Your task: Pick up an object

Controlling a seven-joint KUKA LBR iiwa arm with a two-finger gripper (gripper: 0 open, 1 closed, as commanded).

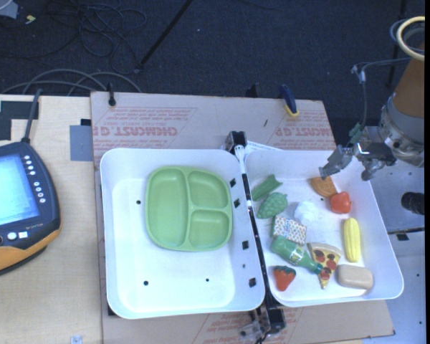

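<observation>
My gripper (353, 162) hangs over the far right part of the right bin (387, 264), its two fingers spread with nothing between them. Just below it lie an orange-brown croissant-like piece (322, 185) and a red tomato (340, 203). Further down the bin hold a yellow banana (352, 239), a pizza slice (325, 256), a tan bread piece (355, 276), a strawberry (284, 276), a green bottle (294, 252), a patterned box (289, 229), a white lump (308, 210) and two green leafy pieces (269, 196).
The left bin (125, 264) bears a green divided plate (188, 208). A tablet with a lit screen (14, 203) lies on the bench at the far left. Cables run across the dark floor behind.
</observation>
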